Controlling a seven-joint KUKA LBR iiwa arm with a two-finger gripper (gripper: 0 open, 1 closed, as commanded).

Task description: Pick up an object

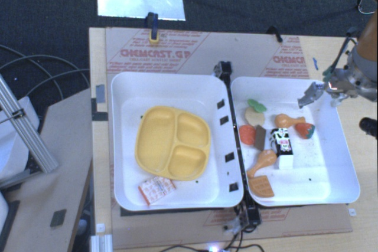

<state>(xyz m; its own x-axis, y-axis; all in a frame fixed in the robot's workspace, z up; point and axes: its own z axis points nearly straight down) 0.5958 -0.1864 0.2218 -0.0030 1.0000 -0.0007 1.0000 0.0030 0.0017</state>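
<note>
A robotics lab test cell.

A desk covered with printed protective sheeting carries two white bins, clamped at the edge, set on dark carpet. Loose cables trail across the floor, an aluminium frame rail stands at left, and toy food serves as test objects.

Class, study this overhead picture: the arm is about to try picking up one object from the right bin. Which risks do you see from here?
1. The toys in the shallow white right bin lie crowded: the black-and-white patterned block touches the small white cube and sits close to the orange chicken-leg toy, so a grasp may nudge neighbours or catch two.
2. The gripper hovers near the bin's far rim, apart from the pile; coming straight down it might close on nothing or strike the rim.
</note>
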